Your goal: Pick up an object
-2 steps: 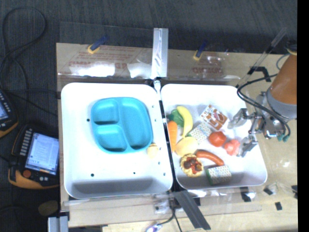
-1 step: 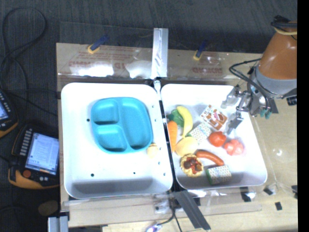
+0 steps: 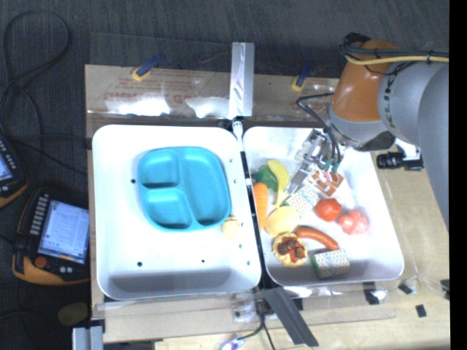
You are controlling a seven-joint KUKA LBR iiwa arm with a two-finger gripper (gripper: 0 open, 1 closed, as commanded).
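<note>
Several toy foods lie in the right bin (image 3: 379, 195): a carrot (image 3: 260, 201) against its left wall, a banana (image 3: 277, 172) and a lemon (image 3: 282, 219) just right of the carrot, a tomato (image 3: 328, 209) further right, and a sausage (image 3: 315, 235) below the lemon. The tool (image 3: 310, 165) hangs above the banana's right side; whether it is spread or pinched I cannot tell. Left of the carrot, the left bin (image 3: 117, 254) holds a blue divided plate (image 3: 182, 187). Both bins sit on the counter (image 3: 109, 86).

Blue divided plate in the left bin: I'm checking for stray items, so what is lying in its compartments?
The blue divided plate shows bare blue compartments. A small pale yellow item lies beside its lower right corner. Anything beneath the plate is covered.
</note>
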